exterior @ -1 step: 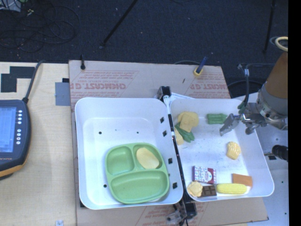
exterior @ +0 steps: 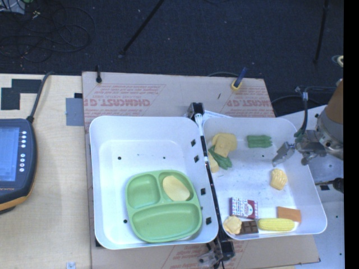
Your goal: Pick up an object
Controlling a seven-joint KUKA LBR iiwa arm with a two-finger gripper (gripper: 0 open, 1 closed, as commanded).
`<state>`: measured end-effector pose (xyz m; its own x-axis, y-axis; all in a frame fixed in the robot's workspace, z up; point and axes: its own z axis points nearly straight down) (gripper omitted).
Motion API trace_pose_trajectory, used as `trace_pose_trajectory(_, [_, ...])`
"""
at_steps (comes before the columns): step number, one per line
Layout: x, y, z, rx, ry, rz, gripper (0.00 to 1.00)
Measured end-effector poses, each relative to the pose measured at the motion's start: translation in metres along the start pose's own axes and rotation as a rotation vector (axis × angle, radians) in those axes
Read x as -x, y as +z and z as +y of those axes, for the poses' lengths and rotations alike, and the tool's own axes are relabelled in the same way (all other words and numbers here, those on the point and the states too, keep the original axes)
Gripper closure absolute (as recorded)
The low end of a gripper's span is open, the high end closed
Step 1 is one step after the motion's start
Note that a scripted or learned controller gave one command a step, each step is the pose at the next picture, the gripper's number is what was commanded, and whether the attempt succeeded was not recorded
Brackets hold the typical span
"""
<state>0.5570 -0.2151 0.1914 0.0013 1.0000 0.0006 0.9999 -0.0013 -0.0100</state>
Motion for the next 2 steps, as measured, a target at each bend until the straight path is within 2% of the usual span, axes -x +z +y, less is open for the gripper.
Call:
trace_pose_trajectory(1, [-0.009,0.093,-0.007,0.009,-0.001,-0.001,0.00])
trace_pose_trajectory(2, [-0.001,0.001,-0.044,0.011,-0.002,-0.002,0.00])
